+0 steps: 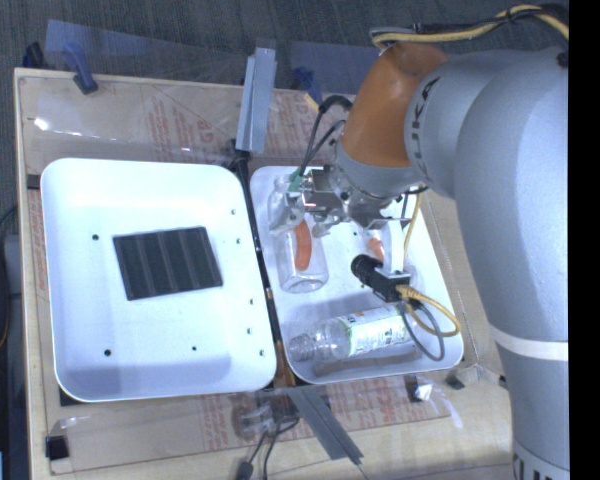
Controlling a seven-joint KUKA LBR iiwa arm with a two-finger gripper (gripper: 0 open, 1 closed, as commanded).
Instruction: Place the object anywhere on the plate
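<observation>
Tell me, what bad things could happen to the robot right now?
The gripper works low in the right bin, crowded by a clear cup holding something orange; it might knock the cup over. The plastic bottle lying nearby could roll. The dark plate sits in the other bin, so a carried object might drop on the way.

The arm (500, 168) is thick, rounded grey metal with a glossy orange band (385, 108) above the wrist. Yellow and black cables (460, 23) run above the band; a pale ring (530, 348) circles a lower segment.
</observation>
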